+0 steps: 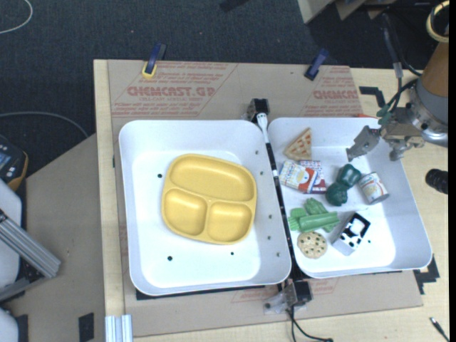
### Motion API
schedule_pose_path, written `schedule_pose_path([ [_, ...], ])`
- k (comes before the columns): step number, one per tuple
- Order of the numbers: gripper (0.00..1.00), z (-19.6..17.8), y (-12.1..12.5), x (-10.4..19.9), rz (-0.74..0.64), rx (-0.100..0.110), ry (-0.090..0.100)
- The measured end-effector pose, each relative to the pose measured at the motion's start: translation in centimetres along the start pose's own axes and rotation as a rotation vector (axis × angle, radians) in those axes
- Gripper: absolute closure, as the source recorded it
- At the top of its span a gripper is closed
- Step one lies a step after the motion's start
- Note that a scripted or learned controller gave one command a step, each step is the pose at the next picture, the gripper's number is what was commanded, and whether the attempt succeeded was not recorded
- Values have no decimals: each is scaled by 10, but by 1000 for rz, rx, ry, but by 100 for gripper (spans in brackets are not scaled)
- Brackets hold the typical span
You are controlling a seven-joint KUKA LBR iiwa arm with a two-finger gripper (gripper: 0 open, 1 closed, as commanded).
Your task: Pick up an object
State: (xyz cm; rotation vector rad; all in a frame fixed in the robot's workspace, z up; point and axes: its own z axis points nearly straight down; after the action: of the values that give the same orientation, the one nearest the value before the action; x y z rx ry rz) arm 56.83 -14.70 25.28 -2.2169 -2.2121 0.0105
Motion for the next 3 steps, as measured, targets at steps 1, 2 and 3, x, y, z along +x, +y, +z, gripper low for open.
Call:
schedule_pose_path([
  [1, 0, -6, 2, 0, -2, -11, -2],
  [2, 0, 39, 5, -5, -2, -5, 0],
  [3, 0, 90, 14, -7, -2, -5, 0],
])
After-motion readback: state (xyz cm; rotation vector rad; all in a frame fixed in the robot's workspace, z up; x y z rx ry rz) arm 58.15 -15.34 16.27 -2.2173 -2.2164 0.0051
